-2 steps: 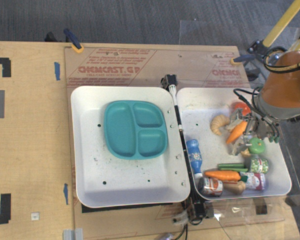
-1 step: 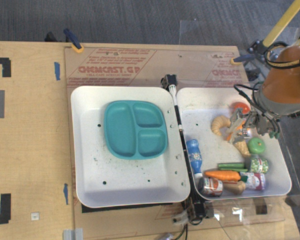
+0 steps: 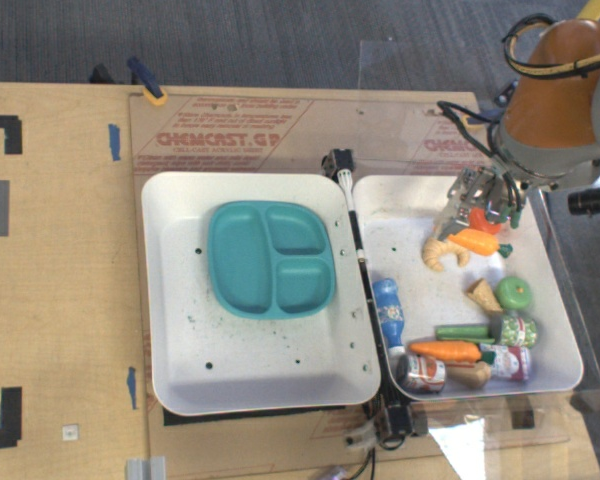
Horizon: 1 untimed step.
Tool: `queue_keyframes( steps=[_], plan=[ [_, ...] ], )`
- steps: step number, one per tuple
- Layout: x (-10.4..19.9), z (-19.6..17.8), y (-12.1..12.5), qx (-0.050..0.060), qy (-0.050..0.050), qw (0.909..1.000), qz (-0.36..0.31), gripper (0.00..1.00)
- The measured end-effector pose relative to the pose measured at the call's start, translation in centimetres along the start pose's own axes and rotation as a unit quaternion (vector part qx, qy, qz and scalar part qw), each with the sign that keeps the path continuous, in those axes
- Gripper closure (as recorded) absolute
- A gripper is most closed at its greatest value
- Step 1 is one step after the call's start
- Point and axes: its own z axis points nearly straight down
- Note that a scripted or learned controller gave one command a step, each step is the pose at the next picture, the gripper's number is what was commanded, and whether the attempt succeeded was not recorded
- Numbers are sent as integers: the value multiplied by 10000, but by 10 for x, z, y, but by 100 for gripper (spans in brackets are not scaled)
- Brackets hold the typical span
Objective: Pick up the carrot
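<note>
Overhead, the grey arm with its orange band reaches in from the right, its claw [image 3: 477, 211] low over the far part of the right bin [image 3: 560, 313]; whether its fingers are apart or together cannot be told. A carrot [image 3: 446, 350] lies near that bin's front edge, beside a green stick [image 3: 464, 332] and a can [image 3: 424, 372]. Another orange piece [image 3: 474, 242] sits just under the claw. A teal divided plate [image 3: 272, 259] rests in the left bin [image 3: 170, 298] on the desk [image 3: 60, 268].
</note>
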Motion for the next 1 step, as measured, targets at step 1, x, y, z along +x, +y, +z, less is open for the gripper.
queue_keyframes(
  steps=[1],
  plan=[
    [57,63,-49,18,55,9913,-1313,100]
  ],
)
